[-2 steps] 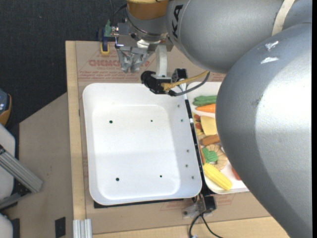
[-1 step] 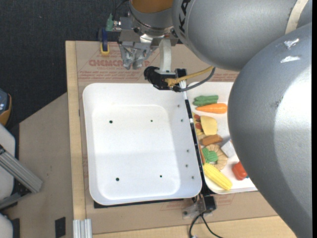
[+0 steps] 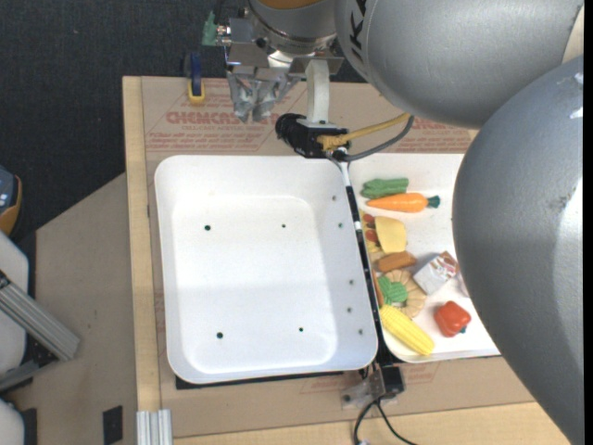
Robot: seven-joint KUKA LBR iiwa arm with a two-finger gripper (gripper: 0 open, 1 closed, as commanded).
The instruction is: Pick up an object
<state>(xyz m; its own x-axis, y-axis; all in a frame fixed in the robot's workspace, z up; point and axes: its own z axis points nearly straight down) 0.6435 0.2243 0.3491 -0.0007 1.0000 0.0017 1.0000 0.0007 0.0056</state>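
Orange carrot [image 3: 400, 202] lies well right of gripper [image 3: 257, 100].

Place: a robotics lab or test cell, most likely.
Bench: board base [image 3: 148, 360] printed with a partly readable word.
Fixtures: two shallow white bins [image 3: 250, 179], cabling [image 3: 380, 133], an aluminium rail [image 3: 37, 318].
Contents: toy food [image 3: 408, 332], not real groceries.
Machine: large grey arm [image 3: 519, 156].
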